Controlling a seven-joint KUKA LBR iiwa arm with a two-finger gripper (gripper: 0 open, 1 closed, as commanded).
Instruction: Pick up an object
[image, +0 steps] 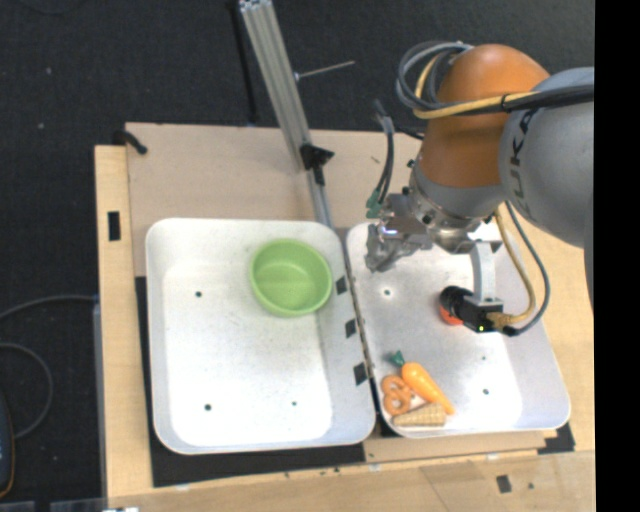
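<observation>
Bench (200, 170): you have a tan board carrying two shallow white bins side by side.
Left bin (175, 340): it holds one thing, the green bowl.
Green bowl (290, 277): you'll find it upright with its mouth facing up. It sits in the far half of the left bin, toward the wall shared with the other bin, and is well apart from the gripper.
Right bin (510, 390): its things are bunched in the near corner beside the shared wall.
Carrot (424, 383): orange with a green top, lying at a slant, its green end pointing toward the far side.
Orange pretzel (397, 397): it lies flat, touching the carrot on the side toward the shared wall.
Corn piece (422, 417): pale yellow, against the near rim, just beside the carrot and the pretzel.
Arm (560, 150): grey, reaching in from your right, with its orange band (480, 90) over the far end of the right bin.
Gripper (380, 255): it points down over the far corner of the right bin, near the shared wall. It is well apart from the carrot group, with the bowl across the wall from it.
Gripper state: you cannot tell from this view whether it is wide or narrow.
Metal rail (285, 100): it slants from the far edge down to where the two bins meet.
</observation>
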